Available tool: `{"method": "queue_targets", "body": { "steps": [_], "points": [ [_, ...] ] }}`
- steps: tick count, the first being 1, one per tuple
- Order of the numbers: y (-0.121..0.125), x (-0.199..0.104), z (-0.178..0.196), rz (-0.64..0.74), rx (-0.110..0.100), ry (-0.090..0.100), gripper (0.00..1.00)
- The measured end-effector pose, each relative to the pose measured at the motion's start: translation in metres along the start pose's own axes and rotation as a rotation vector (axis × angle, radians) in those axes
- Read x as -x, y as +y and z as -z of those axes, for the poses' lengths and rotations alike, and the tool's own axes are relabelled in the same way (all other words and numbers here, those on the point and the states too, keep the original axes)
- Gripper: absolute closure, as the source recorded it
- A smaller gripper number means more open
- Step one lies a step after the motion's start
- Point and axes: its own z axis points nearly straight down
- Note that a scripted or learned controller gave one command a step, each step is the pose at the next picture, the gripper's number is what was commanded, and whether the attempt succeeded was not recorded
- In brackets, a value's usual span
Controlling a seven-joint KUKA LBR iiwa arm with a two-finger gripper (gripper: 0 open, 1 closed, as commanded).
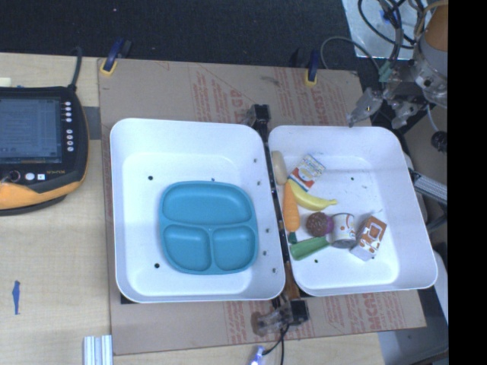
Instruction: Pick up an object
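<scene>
In the right bin (407,204), toys cluster toward its left wall: a banana (313,199), a carrot (291,211), a can (342,230) and a small carton (370,237). Beyond that bin's far right corner hangs the gripper (373,103), gripping nothing, finger state unclear.

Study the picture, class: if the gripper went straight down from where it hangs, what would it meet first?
The gripper hangs over the far rim of the right bin. Going straight down, it would probably meet that rim or the cardboard sheet behind it, not the toys; depth is unclear.
</scene>
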Motion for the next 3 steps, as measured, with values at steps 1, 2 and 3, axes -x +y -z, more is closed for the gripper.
{"method": "queue_targets", "body": {
  "steps": [1, 2, 3],
  "points": [
    [-0.056, -0.054, -0.146, 0.001, -0.001, -0.001, 0.0],
    [-0.045, -0.053, -0.197, 0.0, -0.002, -0.001, 0.0],
    [-0.102, -0.043, -0.197, 0.0, 0.0, 0.0, 0.0]
  ]
}}
